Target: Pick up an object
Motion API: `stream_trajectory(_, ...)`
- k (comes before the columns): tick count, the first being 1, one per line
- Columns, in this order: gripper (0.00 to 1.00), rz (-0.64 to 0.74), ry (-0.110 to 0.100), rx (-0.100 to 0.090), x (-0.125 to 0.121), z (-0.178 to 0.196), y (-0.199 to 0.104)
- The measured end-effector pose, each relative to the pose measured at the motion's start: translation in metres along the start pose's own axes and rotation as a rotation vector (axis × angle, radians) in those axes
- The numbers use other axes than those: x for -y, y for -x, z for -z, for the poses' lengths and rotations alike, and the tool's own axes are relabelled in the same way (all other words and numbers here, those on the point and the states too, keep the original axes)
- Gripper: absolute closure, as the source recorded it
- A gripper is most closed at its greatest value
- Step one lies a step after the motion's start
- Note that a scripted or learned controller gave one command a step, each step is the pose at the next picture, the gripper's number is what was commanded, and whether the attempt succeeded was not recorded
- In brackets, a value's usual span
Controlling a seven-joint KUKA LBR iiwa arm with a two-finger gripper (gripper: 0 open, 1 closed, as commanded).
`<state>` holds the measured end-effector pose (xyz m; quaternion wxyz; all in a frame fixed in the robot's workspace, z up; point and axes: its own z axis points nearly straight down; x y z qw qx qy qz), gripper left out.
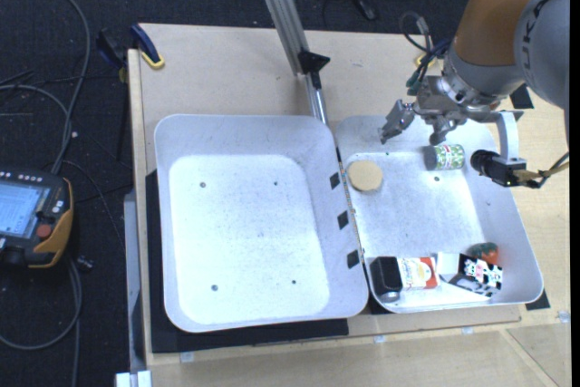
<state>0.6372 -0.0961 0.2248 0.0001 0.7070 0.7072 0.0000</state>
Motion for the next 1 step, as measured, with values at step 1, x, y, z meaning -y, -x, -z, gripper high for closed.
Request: stream_trajectory(1,0.0,-0.002,0.009,0.002,0.0418,0.2125,0.0488)
